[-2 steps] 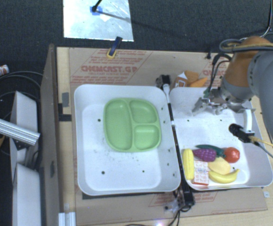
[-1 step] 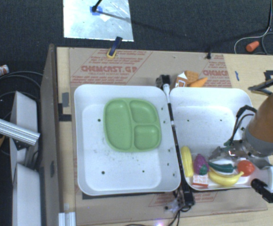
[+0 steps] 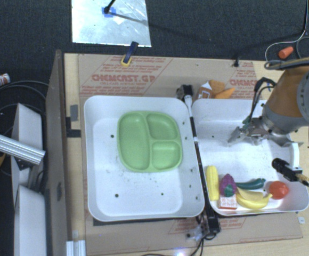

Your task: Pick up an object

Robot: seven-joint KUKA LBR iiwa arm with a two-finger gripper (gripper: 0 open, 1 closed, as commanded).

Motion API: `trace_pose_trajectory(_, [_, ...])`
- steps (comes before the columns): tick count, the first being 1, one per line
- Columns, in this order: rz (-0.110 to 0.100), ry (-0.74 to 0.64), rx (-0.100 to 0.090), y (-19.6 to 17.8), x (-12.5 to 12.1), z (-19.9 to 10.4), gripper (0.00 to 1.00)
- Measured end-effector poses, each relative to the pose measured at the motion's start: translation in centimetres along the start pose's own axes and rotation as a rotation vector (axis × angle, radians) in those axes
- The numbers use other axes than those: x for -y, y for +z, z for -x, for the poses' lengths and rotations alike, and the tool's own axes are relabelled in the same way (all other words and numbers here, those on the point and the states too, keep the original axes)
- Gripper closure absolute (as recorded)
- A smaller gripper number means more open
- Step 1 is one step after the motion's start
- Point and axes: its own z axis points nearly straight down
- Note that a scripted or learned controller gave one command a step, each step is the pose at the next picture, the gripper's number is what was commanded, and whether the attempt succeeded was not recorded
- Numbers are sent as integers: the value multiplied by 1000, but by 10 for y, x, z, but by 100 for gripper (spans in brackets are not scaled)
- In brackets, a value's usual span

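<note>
While upright lengthwise, corn cob (image 3: pixel 212 182), bin corner.

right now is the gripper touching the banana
Apart. The camera view shows bare white bin floor between the gripper and the banana at the bin's near edge.

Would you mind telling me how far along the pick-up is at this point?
Nothing looks picked yet: the banana, corn cob and tomato lie in the right bin's near corner. The pincer hangs over bare bin floor, away from them. Reaching, gripping and lifting remain.
</note>
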Motion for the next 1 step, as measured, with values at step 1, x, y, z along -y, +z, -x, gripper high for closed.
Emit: trace_pose_trajectory(1, [-9,-3,-5,1,-16,-81,0])
